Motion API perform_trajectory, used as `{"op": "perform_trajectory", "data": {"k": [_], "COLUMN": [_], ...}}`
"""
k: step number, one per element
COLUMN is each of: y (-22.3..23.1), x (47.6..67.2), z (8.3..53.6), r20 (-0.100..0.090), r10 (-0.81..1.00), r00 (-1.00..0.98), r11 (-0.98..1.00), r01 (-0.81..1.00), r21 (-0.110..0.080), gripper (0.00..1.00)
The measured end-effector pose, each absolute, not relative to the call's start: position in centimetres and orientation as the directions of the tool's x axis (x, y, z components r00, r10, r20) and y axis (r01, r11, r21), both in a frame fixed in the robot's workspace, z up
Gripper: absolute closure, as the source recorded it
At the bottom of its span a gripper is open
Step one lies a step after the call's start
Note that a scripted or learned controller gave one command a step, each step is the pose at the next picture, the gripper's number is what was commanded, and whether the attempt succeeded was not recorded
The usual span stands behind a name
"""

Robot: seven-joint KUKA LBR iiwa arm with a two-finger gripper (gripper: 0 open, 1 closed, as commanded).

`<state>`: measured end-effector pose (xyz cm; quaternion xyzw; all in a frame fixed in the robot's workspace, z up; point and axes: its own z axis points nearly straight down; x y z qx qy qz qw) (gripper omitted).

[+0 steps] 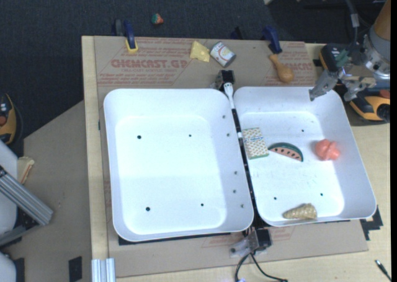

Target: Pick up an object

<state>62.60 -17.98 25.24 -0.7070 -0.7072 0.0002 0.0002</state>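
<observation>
Here the gripper (338, 87) hangs open with nothing between its fingers, above the far corner of the right bin (347, 119); inside that bin lie a pink object (327, 150), watermelon slice (287, 151), patterned card (254, 142) and cone (301, 212)

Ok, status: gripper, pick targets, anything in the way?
Gripper open, above right bin's far corner, holding nothing. Pink piece and watermelon slice in that bin, untouched. Nothing blocking.

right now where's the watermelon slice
The watermelon slice lies in the right bin, about mid-bin, between the patterned card on its left and the pink ball on its right.
</observation>
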Motion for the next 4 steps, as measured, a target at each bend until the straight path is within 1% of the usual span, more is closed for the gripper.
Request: {"op": "perform_trajectory", "data": {"k": [1, 2, 3, 4], "y": [-14.1, -14.3, -22.3, -22.3], "x": [63.3, 63.2, 60.9, 66.9], "z": [44.8, 44.8, 50.1, 53.8], "r20": [-0.005, -0.004, -0.008, -0.005], "r10": [1.000, 1.000, 1.000, 1.000], "r00": [-0.005, -0.002, 0.007, -0.003], "r11": [0.005, 0.002, -0.007, 0.003], "r01": [1.000, 1.000, 1.000, 1.000], "r21": [0.023, 0.007, 0.009, 0.009], "gripper": [0.00, 1.00, 1.00, 1.00]}}
